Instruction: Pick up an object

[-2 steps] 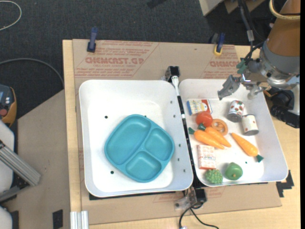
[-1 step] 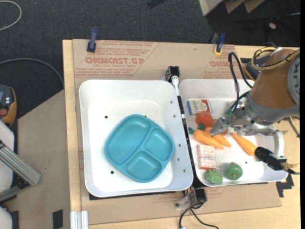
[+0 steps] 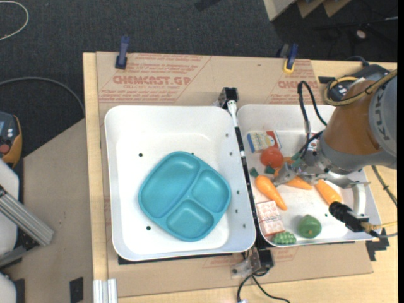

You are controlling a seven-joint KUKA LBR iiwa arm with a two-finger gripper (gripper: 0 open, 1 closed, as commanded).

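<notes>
Where the claw (image 3: 291,171) hovers, a carrot (image 3: 270,191) seemingly points down-right.

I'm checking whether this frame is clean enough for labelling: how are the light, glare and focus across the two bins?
Camera view: even, soft overhead light; the left bin is bright white, near washed out, with faint shadows at its walls. The blue tray reads sharp, without glare. In the right bin the small items look soft, and the arm covers part of them.
</notes>
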